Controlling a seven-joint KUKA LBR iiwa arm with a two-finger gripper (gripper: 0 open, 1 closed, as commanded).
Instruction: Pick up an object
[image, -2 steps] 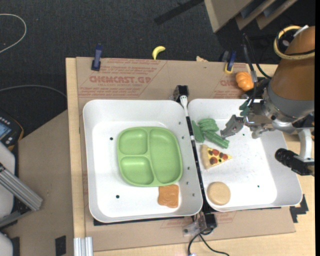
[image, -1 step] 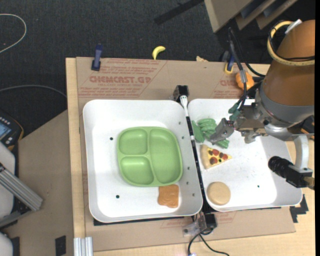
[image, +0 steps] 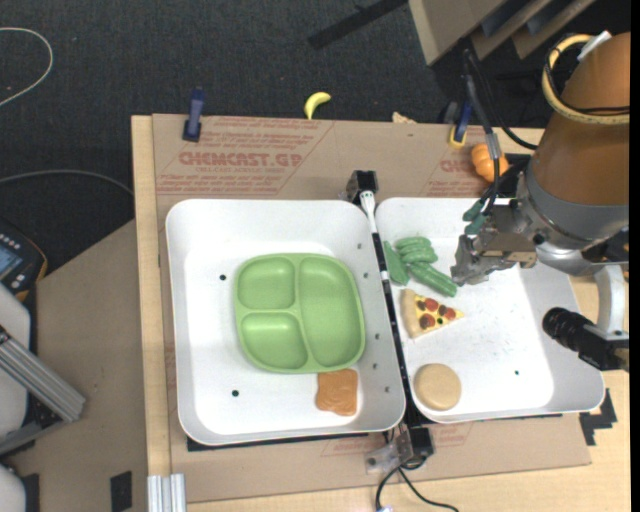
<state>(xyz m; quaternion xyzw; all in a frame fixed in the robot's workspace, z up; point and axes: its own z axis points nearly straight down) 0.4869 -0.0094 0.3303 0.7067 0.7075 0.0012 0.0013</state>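
Just one camera here, fixed up high over the bench (image: 250, 150) and tilted down at a slant, so both white bins fit in frame with dark floor past the far edge. The tool (image: 468, 268) comes in from the right, and the camera sits fairly far back from it, I think.

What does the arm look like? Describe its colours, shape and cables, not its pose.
The arm is a thick, rounded column coming in from the right. A broad orange band wraps it, with a smooth grey section below that. The gripper is a darker, boxy metal assembly. Dark cables run along the arm toward the gripper, and a small green part sits near the gripper's top.
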